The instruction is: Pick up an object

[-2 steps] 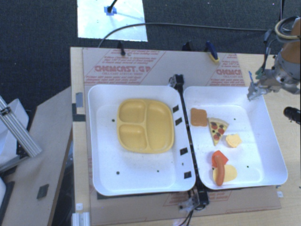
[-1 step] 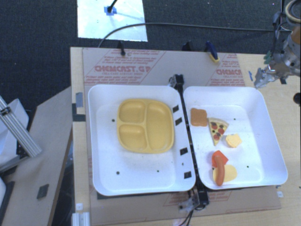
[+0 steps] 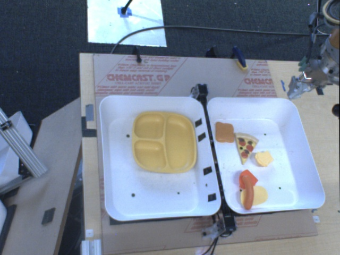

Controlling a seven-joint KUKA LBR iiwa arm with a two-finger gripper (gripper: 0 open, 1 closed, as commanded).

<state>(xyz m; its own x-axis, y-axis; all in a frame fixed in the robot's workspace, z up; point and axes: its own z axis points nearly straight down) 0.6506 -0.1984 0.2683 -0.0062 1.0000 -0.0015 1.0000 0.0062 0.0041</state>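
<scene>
Toy food pieces lie in the right bin: a brown toast slice near the bin's left wall, a pizza wedge just beside it, a small yellow cheese chunk to the wedge's right, and nearer the front a red piece resting against an orange-yellow piece. The end effector hangs at the upper right of the view, outside the bin and beyond its far right corner, well apart from all of these pieces and holding nothing that can be seen; how far it is open cannot be told. The left bin holds a yellow divided plate. Both bins sit on the worktop.
</scene>
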